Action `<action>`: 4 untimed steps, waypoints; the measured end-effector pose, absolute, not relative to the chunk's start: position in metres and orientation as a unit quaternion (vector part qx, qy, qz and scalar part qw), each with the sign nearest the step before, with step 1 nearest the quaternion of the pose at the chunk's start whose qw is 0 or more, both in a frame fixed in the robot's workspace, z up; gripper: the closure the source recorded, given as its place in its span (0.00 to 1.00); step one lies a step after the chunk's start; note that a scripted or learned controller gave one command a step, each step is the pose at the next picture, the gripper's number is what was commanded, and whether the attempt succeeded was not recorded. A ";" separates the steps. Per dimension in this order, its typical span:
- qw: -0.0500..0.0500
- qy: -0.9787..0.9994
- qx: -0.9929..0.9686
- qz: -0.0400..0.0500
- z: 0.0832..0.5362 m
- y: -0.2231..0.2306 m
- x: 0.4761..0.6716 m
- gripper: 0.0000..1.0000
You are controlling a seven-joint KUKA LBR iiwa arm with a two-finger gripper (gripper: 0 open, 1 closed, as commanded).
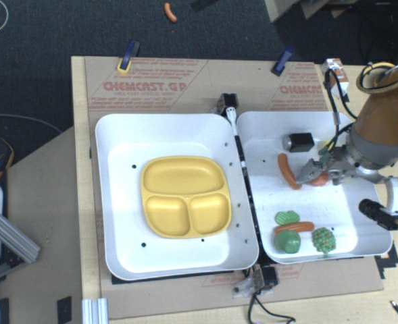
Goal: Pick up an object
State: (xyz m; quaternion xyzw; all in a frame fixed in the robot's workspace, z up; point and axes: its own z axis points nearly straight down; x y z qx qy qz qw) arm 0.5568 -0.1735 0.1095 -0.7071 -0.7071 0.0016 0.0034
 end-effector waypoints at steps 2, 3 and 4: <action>0.000 -0.707 -0.707 0.000 0.095 -0.173 0.557 1.00; -0.004 -0.707 -0.707 -0.002 0.157 -0.178 0.565 1.00; -0.004 -0.707 -0.707 -0.001 0.201 -0.182 0.568 1.00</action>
